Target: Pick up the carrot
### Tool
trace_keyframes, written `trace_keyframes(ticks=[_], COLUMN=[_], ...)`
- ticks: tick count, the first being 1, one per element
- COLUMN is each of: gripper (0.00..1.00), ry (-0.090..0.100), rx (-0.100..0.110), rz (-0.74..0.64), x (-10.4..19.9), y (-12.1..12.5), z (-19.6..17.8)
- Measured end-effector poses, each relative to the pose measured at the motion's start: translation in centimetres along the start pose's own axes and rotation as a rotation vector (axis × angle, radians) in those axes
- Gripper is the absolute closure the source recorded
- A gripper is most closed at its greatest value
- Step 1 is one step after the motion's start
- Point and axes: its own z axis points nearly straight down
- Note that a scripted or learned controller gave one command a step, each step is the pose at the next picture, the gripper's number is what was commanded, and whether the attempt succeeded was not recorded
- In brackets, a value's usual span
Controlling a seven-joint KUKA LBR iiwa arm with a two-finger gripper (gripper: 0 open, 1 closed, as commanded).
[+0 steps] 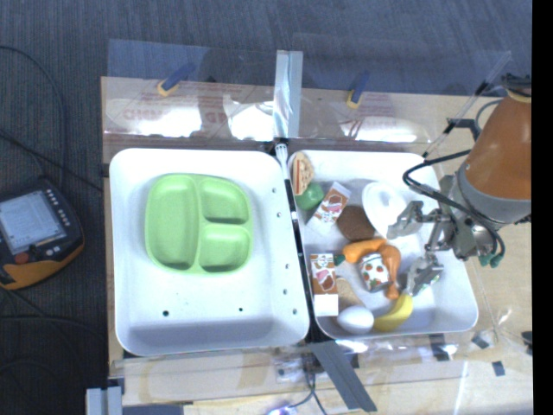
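Note:
The carrot [366,251] is an orange piece lying in the middle of the right bin [458,314], partly under a small strawberry-printed item [375,272]. My gripper [416,249] hangs low over the right bin just to the right of the carrot. Its fingers are spread, one fingertip [403,223] toward the back and the other toward the front. Between them only the white bin floor shows, so the gripper is open and holds nothing. The arm's orange band [505,150] sits at the right edge.
Crowded around the carrot are a banana [396,312], a white egg [355,320], two small cartons [325,273], a brown lump [354,223], a white cup [383,202] and a green item [308,199]. The left bin [138,318] holds a green divided plate [199,223].

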Motion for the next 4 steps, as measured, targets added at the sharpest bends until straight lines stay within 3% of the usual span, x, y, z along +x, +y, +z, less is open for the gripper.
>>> trace_keyframes(ticks=[1, 2, 3, 4], gripper=[0.00, 0.00, 1.00, 1.00], ry=[-0.013, -0.022, -0.025, -0.006], rx=[0.003, 0.010, 0.010, 0.000], rz=[-0.102, -0.129, -0.129, -0.275], x=[-3.4, -2.5, -2.7, -0.7], y=[2.7, 3.5, 3.7, 7.0], z=[13.2, 13.7, 12.5, 4.6])
